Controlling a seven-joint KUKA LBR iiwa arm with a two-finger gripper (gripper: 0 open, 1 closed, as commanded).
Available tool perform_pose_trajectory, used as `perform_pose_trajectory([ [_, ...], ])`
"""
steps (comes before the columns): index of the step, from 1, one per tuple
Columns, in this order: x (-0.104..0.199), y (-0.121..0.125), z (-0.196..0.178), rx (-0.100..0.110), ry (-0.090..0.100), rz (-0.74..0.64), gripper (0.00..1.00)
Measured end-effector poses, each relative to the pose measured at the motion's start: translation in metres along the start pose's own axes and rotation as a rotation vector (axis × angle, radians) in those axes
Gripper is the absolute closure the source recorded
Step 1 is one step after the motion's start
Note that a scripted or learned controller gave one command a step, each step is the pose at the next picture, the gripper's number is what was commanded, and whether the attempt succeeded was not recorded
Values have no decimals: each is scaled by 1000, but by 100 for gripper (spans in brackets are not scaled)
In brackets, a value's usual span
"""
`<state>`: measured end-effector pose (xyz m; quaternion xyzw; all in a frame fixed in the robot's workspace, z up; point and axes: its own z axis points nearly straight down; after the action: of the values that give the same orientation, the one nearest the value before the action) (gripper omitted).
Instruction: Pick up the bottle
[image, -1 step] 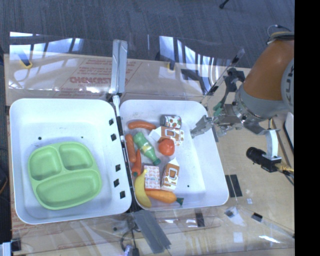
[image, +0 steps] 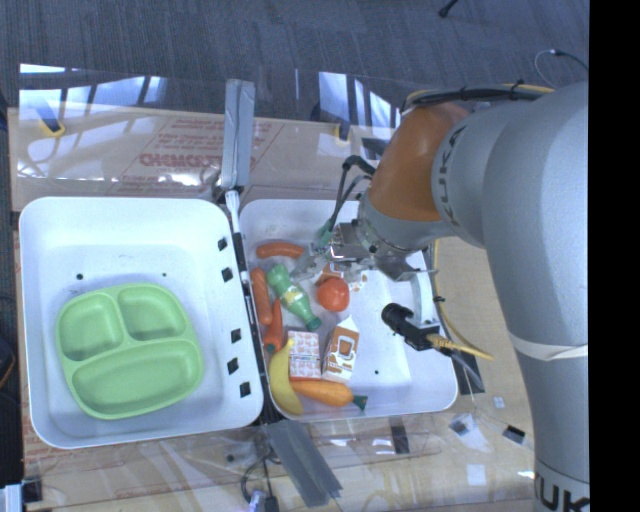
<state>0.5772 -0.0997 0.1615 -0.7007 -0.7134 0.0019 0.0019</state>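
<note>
gripper (image: 338, 250): low over the upper middle of the right bin (image: 425, 380); whether it is wide, narrow or holding anything cannot be told
arm (image: 500, 190): grey, orange band above the wrist, reaching in from the right of the frame, covering the bin's upper right
bottle (image: 291, 296): green, lying tilted in the right bin, left of centre, just below and left of the gripper
around the bottle: tomato (image: 332, 293) just right, carrots (image: 262, 300) left, sausage (image: 279, 250) above, banana (image: 282, 380) and small cartons (image: 342, 352) below
left bin (image: 40, 250): holds a green divided plate (image: 128, 350)
</note>
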Motion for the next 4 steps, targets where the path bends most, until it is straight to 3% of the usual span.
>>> perform_pose_trajectory([
  [1, 4, -1, 44, -29, -1, 128, 0],
  [2, 10, -15, 48, -55, 3, 279, 0],
  [3, 10, -15, 38, -51, 4, 276, 100],
  [4, 10, -16, 38, -51, 4, 276, 0],
])
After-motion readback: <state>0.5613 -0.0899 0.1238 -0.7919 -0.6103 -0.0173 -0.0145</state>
